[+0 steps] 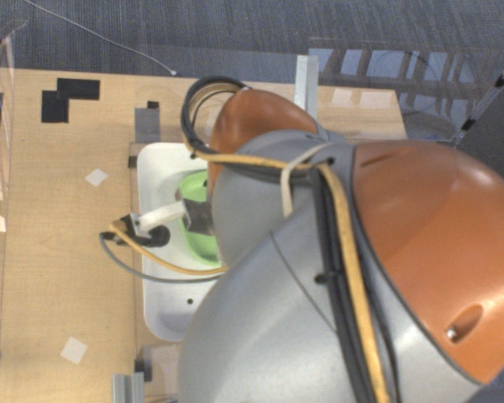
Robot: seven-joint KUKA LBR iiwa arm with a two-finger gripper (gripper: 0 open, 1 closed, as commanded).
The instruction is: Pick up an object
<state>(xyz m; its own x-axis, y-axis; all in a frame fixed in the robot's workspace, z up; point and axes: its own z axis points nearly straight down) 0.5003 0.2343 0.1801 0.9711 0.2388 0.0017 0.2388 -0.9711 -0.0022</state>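
Camera view: looking down at a slant on the bench (59, 259), and honestly the arm (319, 292) hogs most of the shot, coming in from the right.

Arm: big grey body with orange shells, one orange dome up near the middle and a larger one at the right. Yellowish and black cables run along the top of it, and a black cable loops up just above the smaller dome.

Bin: one white bin (164, 300) peeks out on the left of the arm, sitting on the light wood bench. Its right part is covered by the arm.

Object: a bright green thing (197, 242) lies inside that bin, up against the edge of the arm. Shape is hard to call, since part of it is hidden.

Gripper: the gripper (193, 212) looks to be down in the bin right over the green thing, with a dark block and a white piece sticking out to the left. Can't tell how it's set or if it has hold of anything.

Cables: a yellow and black cable bundle (139, 238) curls out over the bin's left rim.

Bench extras: black L-shaped mark (67, 97) at upper left, couple of small white squares on the wood.
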